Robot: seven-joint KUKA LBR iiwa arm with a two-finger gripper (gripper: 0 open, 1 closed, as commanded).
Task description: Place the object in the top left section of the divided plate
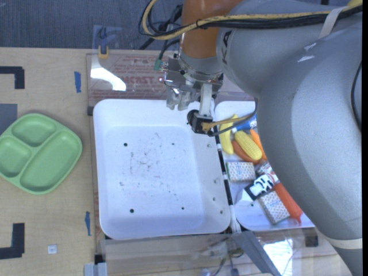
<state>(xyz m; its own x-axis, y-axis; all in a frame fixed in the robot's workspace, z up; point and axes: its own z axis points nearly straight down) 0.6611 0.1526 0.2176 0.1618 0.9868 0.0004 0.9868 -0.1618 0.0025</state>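
Note:
A light green divided plate [39,153] lies on the wooden bench at the far left, with its top left section [34,128] bare. My gripper [179,102] hangs over the far edge of the left white bin [103,114], close to the wall shared with the right bin. Nothing shows beneath it. A black part with yellow and blue cables [198,122] sits just right of it. The loose objects lie in the right bin [247,214]: a corn cob [247,145], a yellow banana [227,141], an orange carrot [286,203] and a black-and-white item [261,186].
Two speckled blocks [240,170] [275,207] lie among the right bin's objects. The big grey arm covers most of the right bin and the view's right side. Blue tape marks [77,80] and black corner marks [17,76] sit on the bench near the plate.

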